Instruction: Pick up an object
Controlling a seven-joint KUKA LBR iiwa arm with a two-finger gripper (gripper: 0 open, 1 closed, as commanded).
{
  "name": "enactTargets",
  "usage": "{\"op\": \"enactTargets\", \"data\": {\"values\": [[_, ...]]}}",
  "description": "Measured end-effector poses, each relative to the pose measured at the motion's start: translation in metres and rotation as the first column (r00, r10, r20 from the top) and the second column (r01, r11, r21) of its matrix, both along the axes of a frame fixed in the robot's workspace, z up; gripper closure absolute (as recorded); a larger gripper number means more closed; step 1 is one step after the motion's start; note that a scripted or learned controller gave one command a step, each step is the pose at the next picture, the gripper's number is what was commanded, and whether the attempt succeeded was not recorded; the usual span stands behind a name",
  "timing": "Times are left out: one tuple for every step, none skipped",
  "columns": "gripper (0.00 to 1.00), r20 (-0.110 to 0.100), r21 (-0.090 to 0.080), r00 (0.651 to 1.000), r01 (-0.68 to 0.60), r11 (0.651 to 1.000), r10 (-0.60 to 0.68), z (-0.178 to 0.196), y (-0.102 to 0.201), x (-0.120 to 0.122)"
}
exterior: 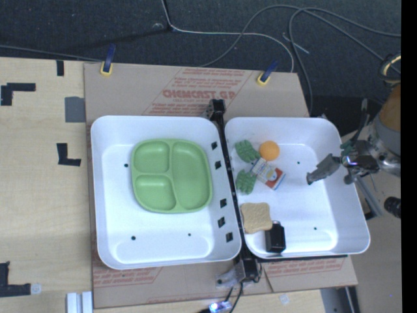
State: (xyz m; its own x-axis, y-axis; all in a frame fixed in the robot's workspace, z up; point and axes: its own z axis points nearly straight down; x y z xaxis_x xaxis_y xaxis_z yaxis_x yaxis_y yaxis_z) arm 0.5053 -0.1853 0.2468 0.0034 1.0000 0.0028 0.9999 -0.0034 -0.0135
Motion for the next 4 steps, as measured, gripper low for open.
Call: {"op": "enactTargets", "data": {"values": [[0.0, 0.012, -0.003, 1.0, -0.004, 1.0, 0.004, 0.007, 0.0, 0.002], [0.0, 0.007, -0.002, 1.0, -0.003, 1.0, 0.003, -0.055, -0.005, -0.002], [0.0, 0.007, -0.001, 1.0, -0.003, 1.0, 0.003, -0.112, -0.003, -0.014], [0.0, 0.014, -0.005, 1.0, -0.004, 1.0, 0.004, -0.164, -0.002, -0.013]]}}
